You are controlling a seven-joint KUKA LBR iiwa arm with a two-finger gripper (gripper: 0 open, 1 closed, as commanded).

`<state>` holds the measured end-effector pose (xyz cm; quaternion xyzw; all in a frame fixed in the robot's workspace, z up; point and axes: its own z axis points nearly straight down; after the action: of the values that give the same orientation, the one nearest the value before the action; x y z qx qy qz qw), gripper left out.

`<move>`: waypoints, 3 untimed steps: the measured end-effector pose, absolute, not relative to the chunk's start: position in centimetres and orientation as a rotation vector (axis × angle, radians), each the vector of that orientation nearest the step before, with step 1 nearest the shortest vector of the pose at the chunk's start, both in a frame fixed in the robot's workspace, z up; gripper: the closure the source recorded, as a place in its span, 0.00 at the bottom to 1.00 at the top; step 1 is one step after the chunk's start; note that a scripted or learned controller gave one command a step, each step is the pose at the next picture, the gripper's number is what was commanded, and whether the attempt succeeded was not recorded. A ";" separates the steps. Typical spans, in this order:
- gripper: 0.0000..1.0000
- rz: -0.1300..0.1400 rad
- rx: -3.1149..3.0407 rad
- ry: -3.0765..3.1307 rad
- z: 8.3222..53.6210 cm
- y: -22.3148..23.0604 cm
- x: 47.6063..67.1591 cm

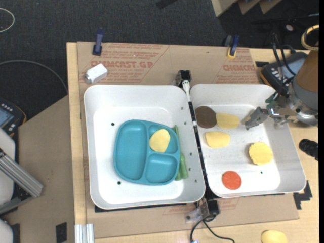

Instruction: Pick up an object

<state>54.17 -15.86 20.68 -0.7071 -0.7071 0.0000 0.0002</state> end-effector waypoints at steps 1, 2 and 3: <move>0.00 0.012 -2.223 -2.207 9.0 -18.6 48.1; 0.00 -0.008 -2.230 -2.236 16.8 -22.6 57.9; 0.00 0.002 -2.224 -2.216 19.3 -22.5 49.8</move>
<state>49.78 -22.52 19.28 -0.7085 -0.7057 0.0008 0.0010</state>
